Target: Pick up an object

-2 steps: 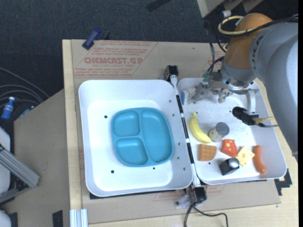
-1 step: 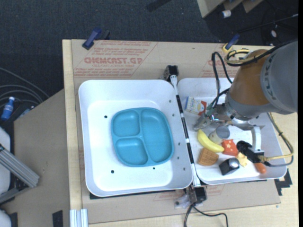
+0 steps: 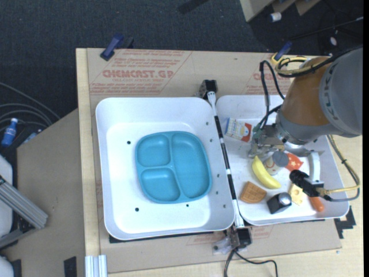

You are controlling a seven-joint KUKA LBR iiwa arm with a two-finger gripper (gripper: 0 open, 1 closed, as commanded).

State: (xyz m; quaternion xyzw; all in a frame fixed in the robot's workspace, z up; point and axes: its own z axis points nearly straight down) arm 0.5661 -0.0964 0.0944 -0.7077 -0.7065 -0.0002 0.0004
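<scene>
Camera view, seen from above at a slant: the worktop carries two white bins. The left bin holds a blue divided plate. The arm reaches into the right bin, its gripper low among the small things there, near the top of a banana. To pick well, the gripper should probably settle squarely over one thing, the banana being nearest, and keep off its neighbours: a white carton, a brown wedge, a black piece. Whether the jaws stand open or closed cannot be told; the wrist hides them. Red and yellow pieces by the bin's right wall are too small to name.
</scene>
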